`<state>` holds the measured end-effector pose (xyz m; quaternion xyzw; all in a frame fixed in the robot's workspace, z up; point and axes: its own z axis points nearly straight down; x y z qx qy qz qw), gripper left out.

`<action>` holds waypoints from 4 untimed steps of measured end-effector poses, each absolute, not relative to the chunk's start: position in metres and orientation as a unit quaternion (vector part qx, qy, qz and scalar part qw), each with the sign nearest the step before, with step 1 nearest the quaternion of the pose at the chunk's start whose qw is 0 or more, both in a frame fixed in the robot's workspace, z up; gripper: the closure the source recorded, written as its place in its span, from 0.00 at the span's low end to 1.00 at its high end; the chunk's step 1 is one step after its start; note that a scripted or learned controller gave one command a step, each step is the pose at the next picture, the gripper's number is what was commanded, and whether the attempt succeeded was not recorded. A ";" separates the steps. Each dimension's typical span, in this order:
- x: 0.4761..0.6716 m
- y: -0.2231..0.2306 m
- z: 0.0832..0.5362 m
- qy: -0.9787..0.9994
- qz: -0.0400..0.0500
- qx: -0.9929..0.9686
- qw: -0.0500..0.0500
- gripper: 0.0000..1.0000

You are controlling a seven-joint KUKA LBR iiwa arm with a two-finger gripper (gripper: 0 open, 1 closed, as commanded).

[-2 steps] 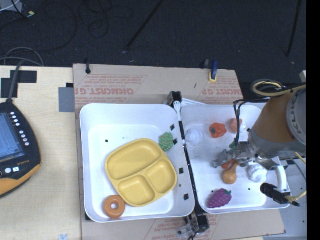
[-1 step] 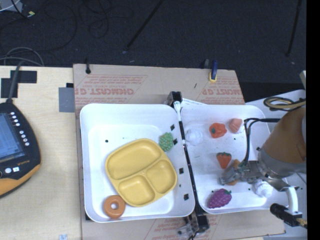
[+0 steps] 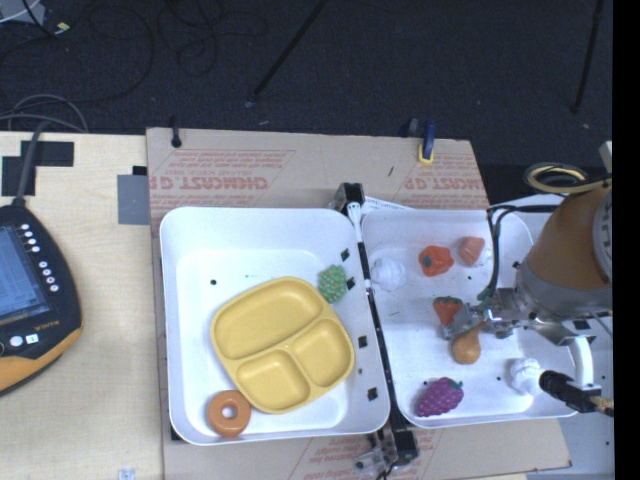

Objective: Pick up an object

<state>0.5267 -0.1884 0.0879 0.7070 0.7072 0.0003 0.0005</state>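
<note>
Yellow divided tray lies slantwise in the left bin, with an orange doughnut at its lower left corner and a green knobbly toy at its upper right, near the divider between bins. Right bin: a pale, clear-looking item near the divider, a red pepper-like toy and a pinkish piece toward the far wall, a red strawberry-like toy mid-bin, a tan-orange piece just below and right of it, purple grapes near the front wall, a small white item to the right. Gripper is down low in the right bin, reaching in from the right, its tip between the strawberry toy and the tan piece, seemingly touching or just beside both. Whether the claw is apart or closed: cannot tell, the tip is too small and dark against the toys. Nothing is visibly lifted; every toy appears to rest on the bin floor. Judgement: the approach is made, the grasp is either about to happen or in hand, and the lift is not yet done. Likely target is the tan piece or the strawberry toy, but which one is unclear.
</note>
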 end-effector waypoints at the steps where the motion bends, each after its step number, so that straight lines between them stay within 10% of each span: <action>1: 0.474 -0.160 0.088 0.707 -0.001 0.708 -0.002 0.00; 2: 0.505 -0.175 0.088 0.707 0.000 0.707 0.000 0.00; 3: 0.504 -0.177 0.098 0.705 -0.001 0.709 -0.001 1.00; 4: 0.560 -0.118 0.087 0.709 0.001 0.705 -0.001 1.00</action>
